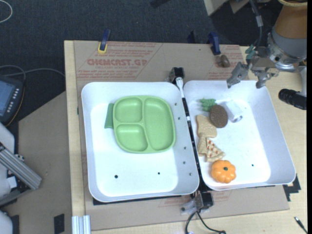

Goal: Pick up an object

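One fixed camera — high above, slanting down on both bins [92,130].

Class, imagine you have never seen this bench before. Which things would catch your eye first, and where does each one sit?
The green divided plate stands out first, lying in the middle of the left bin. Next comes the small orange pumpkin at the near end of the right bin, below a row of toy foods along that bin's left side. The open gripper hangs over the right bin's far edge, holding nothing.
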You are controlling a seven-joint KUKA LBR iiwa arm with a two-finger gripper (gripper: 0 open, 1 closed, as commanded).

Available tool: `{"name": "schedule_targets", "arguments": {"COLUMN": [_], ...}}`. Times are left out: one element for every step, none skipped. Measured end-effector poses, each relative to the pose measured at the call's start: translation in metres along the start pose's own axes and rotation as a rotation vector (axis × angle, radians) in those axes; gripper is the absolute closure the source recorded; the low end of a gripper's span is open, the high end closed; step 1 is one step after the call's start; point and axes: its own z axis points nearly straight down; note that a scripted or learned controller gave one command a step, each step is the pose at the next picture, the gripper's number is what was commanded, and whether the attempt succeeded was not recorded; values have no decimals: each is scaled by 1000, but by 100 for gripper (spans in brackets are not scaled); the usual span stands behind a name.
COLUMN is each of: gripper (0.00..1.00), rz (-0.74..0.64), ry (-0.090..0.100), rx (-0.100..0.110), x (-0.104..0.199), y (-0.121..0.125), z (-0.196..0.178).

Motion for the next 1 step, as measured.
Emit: {"name": "schedule_targets", "arguments": {"gripper": [0], "rz": [-2], "ry": [-2], "rx": [-13], "x": [0], "y": [2], "z": [-7]}}
